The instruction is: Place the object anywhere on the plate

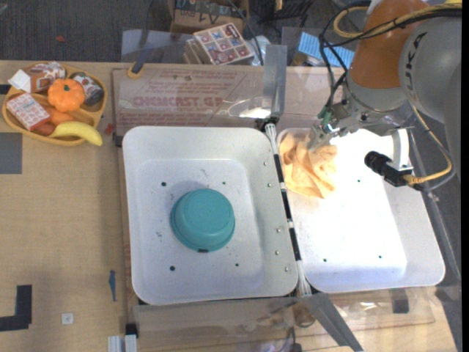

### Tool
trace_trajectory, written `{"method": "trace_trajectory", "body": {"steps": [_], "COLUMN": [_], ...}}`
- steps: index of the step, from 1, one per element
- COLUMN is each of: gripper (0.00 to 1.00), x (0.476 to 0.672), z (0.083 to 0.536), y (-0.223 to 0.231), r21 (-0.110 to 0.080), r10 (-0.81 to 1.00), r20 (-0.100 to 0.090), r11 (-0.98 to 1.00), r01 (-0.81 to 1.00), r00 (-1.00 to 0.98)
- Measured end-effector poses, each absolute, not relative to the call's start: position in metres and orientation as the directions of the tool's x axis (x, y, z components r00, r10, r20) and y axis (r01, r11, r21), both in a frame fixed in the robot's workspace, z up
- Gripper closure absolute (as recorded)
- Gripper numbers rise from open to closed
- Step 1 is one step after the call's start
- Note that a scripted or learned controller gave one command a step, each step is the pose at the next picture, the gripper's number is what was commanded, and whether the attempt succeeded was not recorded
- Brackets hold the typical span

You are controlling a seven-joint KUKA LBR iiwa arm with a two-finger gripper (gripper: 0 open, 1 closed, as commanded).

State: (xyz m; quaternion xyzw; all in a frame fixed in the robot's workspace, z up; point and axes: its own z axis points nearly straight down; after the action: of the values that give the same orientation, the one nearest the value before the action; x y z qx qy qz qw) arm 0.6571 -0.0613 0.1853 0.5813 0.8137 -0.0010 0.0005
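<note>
The gripper (322, 134) sits over the top edge of the crumpled yellow cloth (308, 169), which lies in the right bin (366, 248) against its left wall; glare and the wrist hide the fingertips, so I cannot tell how far they stand apart or whether any cloth lies between them. The teal plate (203, 218) sits in the left bin (146, 167), across the divider. Risks: a pinch on a loose fold may slip, and trailing cloth may catch the divider and drop short of the plate.
</note>
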Motion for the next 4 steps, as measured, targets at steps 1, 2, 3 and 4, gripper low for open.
{"method": "trace_trajectory", "body": {"steps": [1,2,3,4], "gripper": [1.00,1.00,1.00,1.00], "x": [0.658,0.663,0.661,0.664], "z": [0.226,0.222,0.215,0.230], "y": [-0.061,-0.018,0.031,0.082], "r21": [0.003,0.000,0.002,0.004], "r10": [0.945,0.743,0.425,0.040], "r20": [-0.003,-0.002,-0.003,-0.010], "r11": [0.326,0.669,0.905,0.999], "r01": [0.945,0.743,0.425,0.040], "r00": [-0.326,-0.669,-0.905,-0.999]}}
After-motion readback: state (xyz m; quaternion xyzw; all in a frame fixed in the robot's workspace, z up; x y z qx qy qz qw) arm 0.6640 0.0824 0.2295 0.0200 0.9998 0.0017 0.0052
